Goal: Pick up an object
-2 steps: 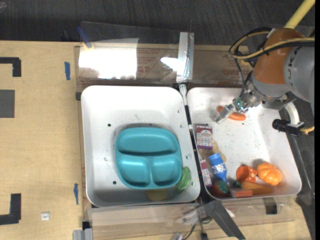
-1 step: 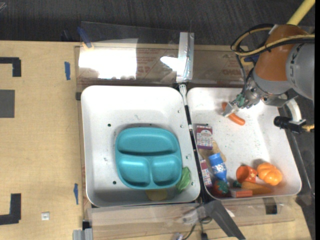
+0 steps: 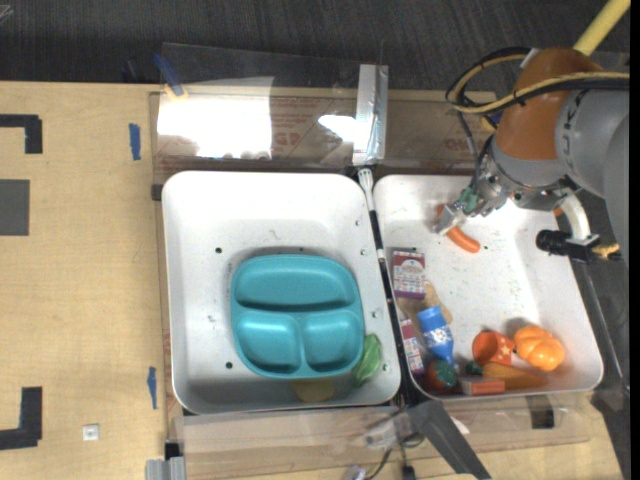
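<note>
Camera view
Landmark: the right-hand shallow white plastic bin (image 3: 560, 298) on the bench; every place below is given from it.
End effector: the small grey two-finger end effector (image 3: 462, 208) of the grey arm with the orange band hangs low over the bin's far left part.
End effector state: cannot tell how wide it stands, and nothing can be made out in its hold.
Task's thing: the small orange carrot-shaped toy (image 3: 461, 237) lies on the bin floor in the far left part, just on the near side of the end effector, almost under it.
Long axis: slanted, one end toward the bin's far left corner, the other toward its near right corner.
Pointing: which end is the tip is too small to tell.
Coming move, as a judgement: a short drop, wrist turned across that slant.
</note>
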Controlling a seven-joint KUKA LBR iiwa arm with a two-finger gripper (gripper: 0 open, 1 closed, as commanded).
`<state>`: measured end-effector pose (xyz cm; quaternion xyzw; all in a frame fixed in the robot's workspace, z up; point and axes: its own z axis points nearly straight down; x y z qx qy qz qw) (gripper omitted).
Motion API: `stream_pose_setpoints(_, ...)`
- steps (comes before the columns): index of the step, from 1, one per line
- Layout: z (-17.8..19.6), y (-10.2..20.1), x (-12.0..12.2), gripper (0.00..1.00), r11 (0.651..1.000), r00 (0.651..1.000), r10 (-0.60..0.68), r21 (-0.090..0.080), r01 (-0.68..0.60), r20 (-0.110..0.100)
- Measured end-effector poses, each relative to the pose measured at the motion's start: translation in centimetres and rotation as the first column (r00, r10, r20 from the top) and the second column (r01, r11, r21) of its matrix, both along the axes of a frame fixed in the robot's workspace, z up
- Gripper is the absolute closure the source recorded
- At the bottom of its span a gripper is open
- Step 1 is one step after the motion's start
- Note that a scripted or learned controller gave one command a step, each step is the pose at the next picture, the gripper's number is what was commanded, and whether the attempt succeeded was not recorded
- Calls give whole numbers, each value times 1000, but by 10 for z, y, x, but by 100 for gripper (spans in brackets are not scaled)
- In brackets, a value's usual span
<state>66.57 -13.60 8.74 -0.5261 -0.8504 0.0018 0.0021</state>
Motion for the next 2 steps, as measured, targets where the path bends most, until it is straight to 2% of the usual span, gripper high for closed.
stream_pose_setpoints(1, 113, 75, 5, 100, 1000, 1000, -15, 2, 15, 17)
stream_pose_setpoints(2, 113, 100, -38, 100, 992, 992, 127, 2, -127, 4)
